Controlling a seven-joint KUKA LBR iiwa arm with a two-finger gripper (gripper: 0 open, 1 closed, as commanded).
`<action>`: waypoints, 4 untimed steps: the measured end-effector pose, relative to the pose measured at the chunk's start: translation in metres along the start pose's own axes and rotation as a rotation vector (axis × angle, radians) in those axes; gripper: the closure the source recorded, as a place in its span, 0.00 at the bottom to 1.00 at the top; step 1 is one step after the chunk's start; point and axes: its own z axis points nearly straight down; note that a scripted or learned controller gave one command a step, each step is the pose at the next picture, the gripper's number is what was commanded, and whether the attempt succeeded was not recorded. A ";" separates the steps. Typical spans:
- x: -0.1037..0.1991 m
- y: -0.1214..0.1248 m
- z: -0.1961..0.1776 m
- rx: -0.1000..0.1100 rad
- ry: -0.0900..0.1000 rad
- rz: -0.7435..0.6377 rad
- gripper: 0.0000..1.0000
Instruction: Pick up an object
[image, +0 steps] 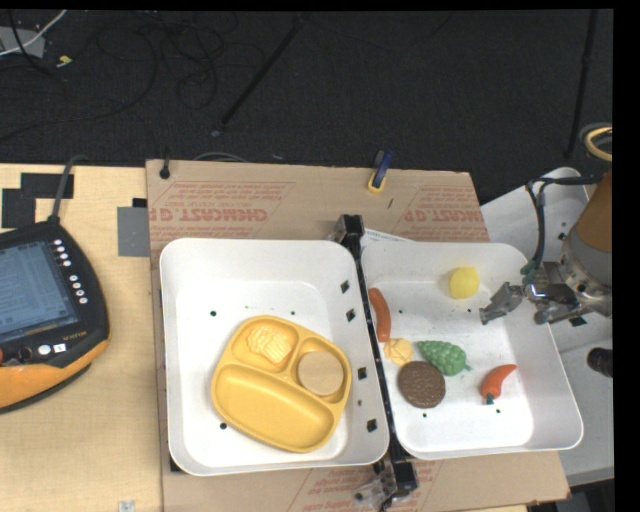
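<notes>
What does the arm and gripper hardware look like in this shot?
At the camera view's right edge, the arm shows an orange-brown segment above a grey wrist. A black cable loops beside it. The gripper is dull grey metal: a blocky body with thin angular fingers. No markings legible.

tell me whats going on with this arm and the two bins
A KUKA arm reaches in from the right, and its gripper hangs over the right bin with nothing between its fingers. That bin holds toy food: a yellow lemon, a sausage, a green piece, a brown round cookie and a red pepper. The left bin holds a yellow divided tray. Nothing has been picked up yet.
</notes>
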 end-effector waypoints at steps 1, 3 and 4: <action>0.014 -0.056 0.096 0.013 0.006 0.000 0.00; 0.128 -0.084 0.105 0.003 0.002 0.000 0.00; 0.127 -0.084 0.105 0.002 0.002 0.003 0.00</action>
